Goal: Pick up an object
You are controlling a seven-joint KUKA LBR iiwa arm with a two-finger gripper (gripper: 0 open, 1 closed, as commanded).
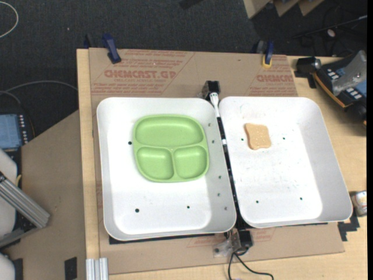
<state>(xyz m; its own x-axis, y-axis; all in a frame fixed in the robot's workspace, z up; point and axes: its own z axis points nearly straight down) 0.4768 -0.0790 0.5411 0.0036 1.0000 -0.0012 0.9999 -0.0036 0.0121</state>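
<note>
Green divided plate (171, 147) left bin; toast slice (257, 136) right bin, unobstructed.

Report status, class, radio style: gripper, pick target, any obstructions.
Toast slice flat in right bin, nothing touching it. Green divided plate in left bin. Nothing blocking the toast.

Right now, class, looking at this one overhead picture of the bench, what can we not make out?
- Camera view: the undersides of the toast slice and the green divided plate, hidden by their own tops.
- Camera view: the dark specks on the right bin, too small to identify.
- Camera view: the equipment at the right edge, cut off by the frame.
</note>
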